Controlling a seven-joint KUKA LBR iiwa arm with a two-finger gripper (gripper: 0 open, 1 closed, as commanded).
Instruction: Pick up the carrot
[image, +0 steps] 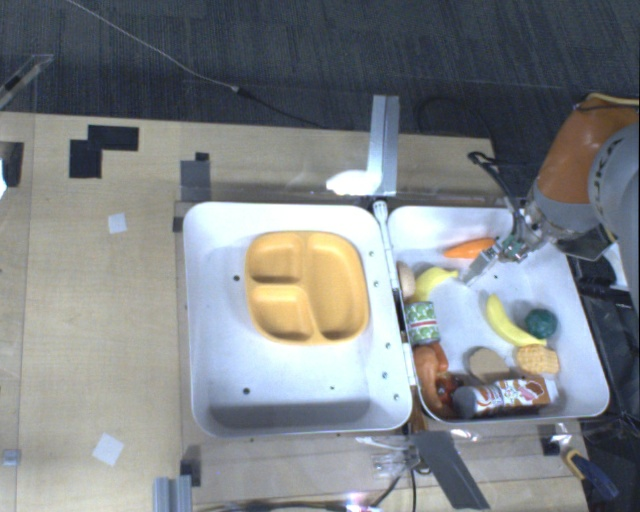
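Pincer (487, 262) sits low in the right bin (590, 340), its fingers slanting down toward the left, tips just beside the carrot's lower edge; whether they are apart or together cannot be told. One carrot (468, 248) lies near the bin's far wall, its long axis running left to right with a slight tilt, the thicker end toward the arm and the narrow end pointing left. Two bins stand side by side on the desk (90, 330). One yellow divided plate (304, 286), with three compartments, lies in the left bin (215, 380). In the right bin are two bananas: one (436, 279) just left of the fingertips, another (505, 319) nearer the middle. Also there: one dark green ball (541, 323), one cracker (537, 358), one round brown piece (486, 361), one green-labelled can (421, 322) and one packet with a red and white label (508, 395).
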